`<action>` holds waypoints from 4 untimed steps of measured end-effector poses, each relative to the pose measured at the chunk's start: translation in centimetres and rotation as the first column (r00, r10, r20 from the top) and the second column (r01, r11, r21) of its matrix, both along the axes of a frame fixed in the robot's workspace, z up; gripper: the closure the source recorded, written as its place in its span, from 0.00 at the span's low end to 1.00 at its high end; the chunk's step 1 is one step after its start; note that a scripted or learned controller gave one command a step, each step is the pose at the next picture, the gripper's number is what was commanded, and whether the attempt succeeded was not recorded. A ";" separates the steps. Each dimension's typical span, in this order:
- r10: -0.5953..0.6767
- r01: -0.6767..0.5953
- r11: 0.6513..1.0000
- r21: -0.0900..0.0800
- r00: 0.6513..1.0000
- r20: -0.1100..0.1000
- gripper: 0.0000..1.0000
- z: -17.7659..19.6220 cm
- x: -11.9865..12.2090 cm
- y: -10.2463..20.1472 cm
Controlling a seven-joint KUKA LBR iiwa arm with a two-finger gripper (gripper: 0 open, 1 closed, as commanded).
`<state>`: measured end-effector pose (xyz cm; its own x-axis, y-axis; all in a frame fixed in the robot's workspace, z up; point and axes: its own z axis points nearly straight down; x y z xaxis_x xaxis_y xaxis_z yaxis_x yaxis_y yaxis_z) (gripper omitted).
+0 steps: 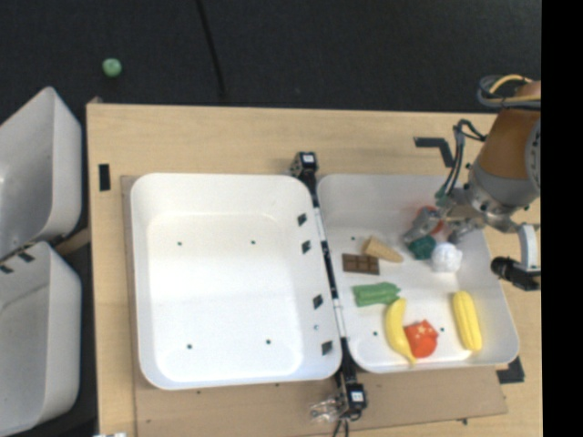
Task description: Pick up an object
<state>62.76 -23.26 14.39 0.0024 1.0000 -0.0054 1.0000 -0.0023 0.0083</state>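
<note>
- counter (209,135): light wood, carries two shallow white bins side by side; lower corners cut off by frame bottom
- left bin (146,244): white walls, a few small dark dots on its floor
- right bin (355,198): holds all the loose items; its far right rim partly hidden behind the arm
- arm (506,153): grey with orange band, enters from right, cut off by frame edge; hangs over the right bin's upper right part
- claw (435,228): low over the right bin, blurred and tangled with the items under it; cannot tell if clenched or released, nor if it grips anything
- teal object (421,245): right under the claw tip, partly covered, shape hard to make out; a reddish bit sits just above it, unclear whether part of the claw or an item
- white ball-like object (446,258): just beside the teal one, low contrast against bin floor
- corn cob (467,320): yellow, near the right bin's right wall
- banana (395,328): yellow, touching the red object (422,337) at bin's near edge
- green object (376,292): mid-bin, above the banana
- tan wedge (383,250) and brown chocolate-like bar (360,263): just beside each other, left of the claw
- small green ball (112,66): on the dark floor, well apart from counter
</note>
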 end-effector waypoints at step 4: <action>0.009 -0.010 1.000 0.003 1.000 0.011 1.00 16.4 6.5 13.3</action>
